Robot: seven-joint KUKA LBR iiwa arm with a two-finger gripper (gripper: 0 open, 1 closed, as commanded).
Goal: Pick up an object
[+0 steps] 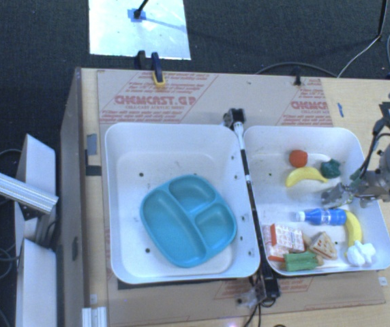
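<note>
My gripper (339, 195) hangs over the right part of the right bin (266, 142), and the arm comes in from the right edge. It sits just above a blue bottle with a white cap (323, 216) lying on its side. A yellow banana (305, 176) lies to its upper left, with a green toy (330, 168) and an orange-red round fruit (298, 157) beyond it. A second banana (354, 228) lies below the gripper to the right. I see nothing held.
Along the right bin's near edge lie a red-and-white packet (287, 238), a green block (301, 261), a sandwich wedge (323, 245) and a white lump (361, 253). The left bin (130, 148) holds a blue divided plate (188, 219). A black divider (245, 169) separates the bins.
</note>
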